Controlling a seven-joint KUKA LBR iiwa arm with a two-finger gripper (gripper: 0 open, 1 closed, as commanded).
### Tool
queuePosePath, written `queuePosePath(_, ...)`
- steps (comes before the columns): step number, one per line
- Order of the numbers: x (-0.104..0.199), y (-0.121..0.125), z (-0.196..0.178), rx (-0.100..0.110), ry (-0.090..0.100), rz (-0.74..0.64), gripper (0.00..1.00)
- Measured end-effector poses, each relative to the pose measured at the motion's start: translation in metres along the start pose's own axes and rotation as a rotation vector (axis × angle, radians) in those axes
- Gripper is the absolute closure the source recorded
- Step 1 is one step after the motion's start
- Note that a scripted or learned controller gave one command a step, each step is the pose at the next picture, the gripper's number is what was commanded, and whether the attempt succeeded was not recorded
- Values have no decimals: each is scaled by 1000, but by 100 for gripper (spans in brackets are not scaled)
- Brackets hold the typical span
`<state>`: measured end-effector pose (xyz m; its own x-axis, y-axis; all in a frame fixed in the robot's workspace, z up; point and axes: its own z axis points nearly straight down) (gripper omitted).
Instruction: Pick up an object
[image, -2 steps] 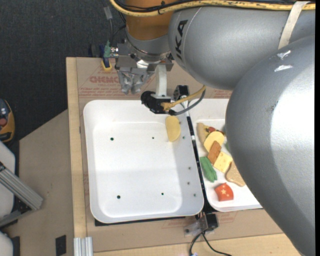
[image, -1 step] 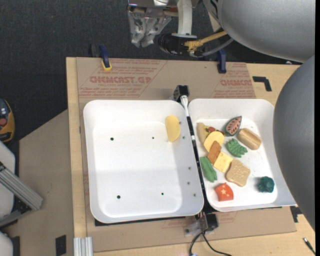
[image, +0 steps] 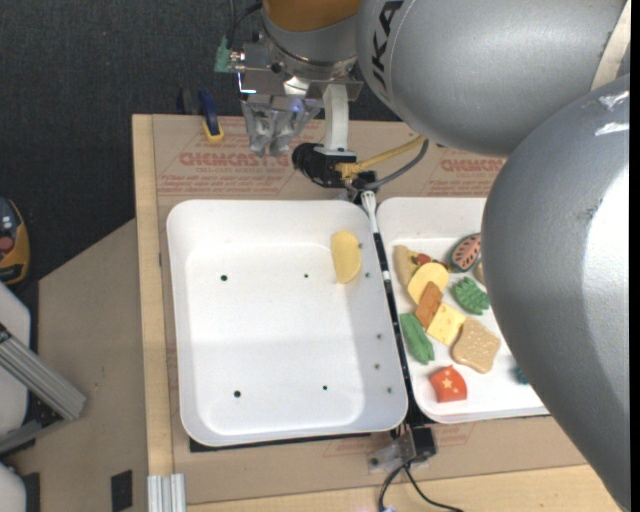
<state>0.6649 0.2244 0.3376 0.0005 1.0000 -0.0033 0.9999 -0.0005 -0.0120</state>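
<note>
A pale yellow, oblong toy food piece (image: 346, 257) lies alone in the left bin (image: 250, 330), near its right wall. The right bin (image: 500, 405) holds several toy foods: a yellow wedge (image: 428, 280), an orange-brown bar (image: 430, 300), a green pod (image: 417, 337), a toast slice (image: 475, 346), a red piece with a star (image: 449, 384), a watermelon slice (image: 465, 251) and a green leafy piece (image: 469, 295). My gripper (image: 274, 135) hangs high above the bench behind the left bin's far edge, with nothing seen between its fingers.
The grey arm covers the upper right and hides much of the right bin. A blue and yellow clamp (image: 209, 115) sits at the bench's far edge. Cardboard (image: 160, 300) surrounds the bins.
</note>
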Motion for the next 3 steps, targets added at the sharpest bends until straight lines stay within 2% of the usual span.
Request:
queuePosePath(1, 0, 0, -135, -28, 8, -3, 100)
queuePosePath(2, -2, 0, -17, 1, -1, 0, 100)
queuePosePath(3, 0, -42, 0, -5, 2, -2, 100)
